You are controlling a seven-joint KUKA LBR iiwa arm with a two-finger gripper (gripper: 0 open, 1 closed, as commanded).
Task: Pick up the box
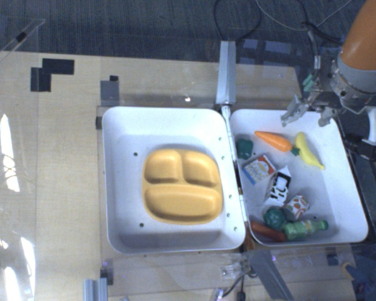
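Note:
A small white carton box (259, 168) with orange, red and blue print lies flat in the left half of the right bin (357, 215). Just to its lower right lies a black-and-white box (279, 187). My gripper (309, 115) hangs over the bin's far edge, above and to the right of both boxes and well apart from them. Its fingers (292, 115) are spread open with nothing between them.
An orange carrot (274, 141) and a yellow banana (308, 150) lie between the gripper and the boxes. A dark green item (244, 147), a broccoli (274, 217), a green bottle (304, 227) and a red vegetable (267, 232) share that bin. The left bin (122, 137) holds a yellow divided tray (182, 185).

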